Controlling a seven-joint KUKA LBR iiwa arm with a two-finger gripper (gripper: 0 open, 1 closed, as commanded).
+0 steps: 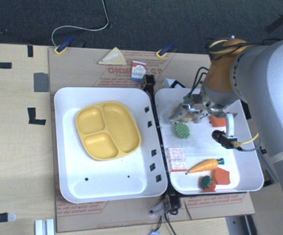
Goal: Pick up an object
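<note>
My gripper [187,112] hangs low over the upper part of the right bin [244,180], with the grey arm and its orange band [224,72] behind it. A small green knobbly object [182,130] lies just below the gripper, apart from it. Lower in the bin lie a toy carrot [203,165], an orange block [222,176], a small green and red piece [207,182] and a printed card [176,158]. An orange-red piece [218,121] sits right of the gripper, partly behind the wrist cable.
The left bin [68,175] holds a yellow divided plate [107,129]. A small red and white carton [138,70] and a pale wedge [113,57] lie on the cardboard behind the bins. The arm's bulk covers the right bin's far right side.
</note>
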